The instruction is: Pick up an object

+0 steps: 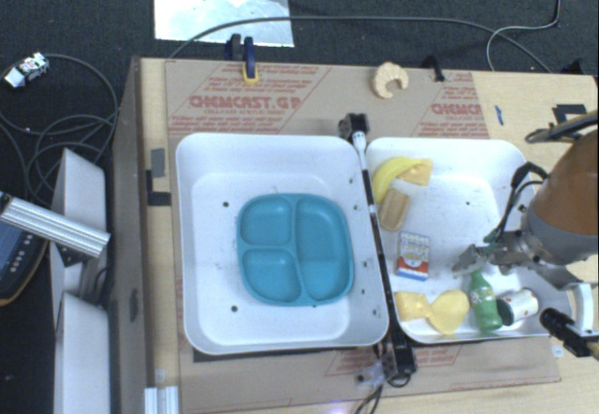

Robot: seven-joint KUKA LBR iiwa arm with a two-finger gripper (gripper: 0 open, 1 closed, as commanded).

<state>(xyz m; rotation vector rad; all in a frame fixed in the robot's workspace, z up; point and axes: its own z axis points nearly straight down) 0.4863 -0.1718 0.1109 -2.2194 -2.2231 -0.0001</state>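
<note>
While glossy, green bottle [484, 302] beside banana [391, 174]

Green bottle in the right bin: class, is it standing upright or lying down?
Lying down: the green bottle rests lengthwise on the right bin floor.

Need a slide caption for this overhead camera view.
KUKA gripper hovers above green bottle in cluttered right bin; blue divided plate in left bin.

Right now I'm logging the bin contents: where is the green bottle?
In the camera view, the green bottle lies near the front edge of the right bin, between a yellow piece on its left and a white cylinder on its right.
</note>
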